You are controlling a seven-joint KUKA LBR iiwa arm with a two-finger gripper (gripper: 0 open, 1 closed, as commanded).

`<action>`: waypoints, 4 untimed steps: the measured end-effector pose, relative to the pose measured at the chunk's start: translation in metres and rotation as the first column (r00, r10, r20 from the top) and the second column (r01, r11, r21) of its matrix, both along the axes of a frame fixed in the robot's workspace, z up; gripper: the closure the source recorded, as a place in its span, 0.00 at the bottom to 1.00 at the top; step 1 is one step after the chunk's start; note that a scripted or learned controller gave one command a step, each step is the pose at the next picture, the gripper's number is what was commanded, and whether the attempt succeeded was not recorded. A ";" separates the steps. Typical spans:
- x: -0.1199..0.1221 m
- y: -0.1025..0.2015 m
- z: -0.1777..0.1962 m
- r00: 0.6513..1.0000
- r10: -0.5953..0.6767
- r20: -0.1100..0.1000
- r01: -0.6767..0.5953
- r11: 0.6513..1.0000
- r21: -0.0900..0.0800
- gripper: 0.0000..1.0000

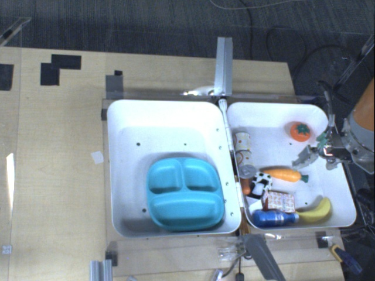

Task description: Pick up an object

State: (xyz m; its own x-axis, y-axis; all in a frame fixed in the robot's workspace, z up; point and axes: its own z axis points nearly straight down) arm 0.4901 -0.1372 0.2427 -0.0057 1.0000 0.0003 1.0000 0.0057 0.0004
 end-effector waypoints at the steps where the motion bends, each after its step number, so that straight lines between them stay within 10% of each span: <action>1: 0.019 0.019 -0.154 0.999 -0.036 0.011 0.036 0.999 -0.002 0.00; 2: 0.078 0.024 -0.154 0.999 0.030 0.012 -0.030 1.000 -0.002 0.00; 3: 0.079 0.026 -0.142 0.999 0.031 0.015 -0.031 1.000 0.000 1.00; 4: 0.048 0.075 -0.058 0.974 0.225 0.003 -0.225 0.974 -0.001 1.00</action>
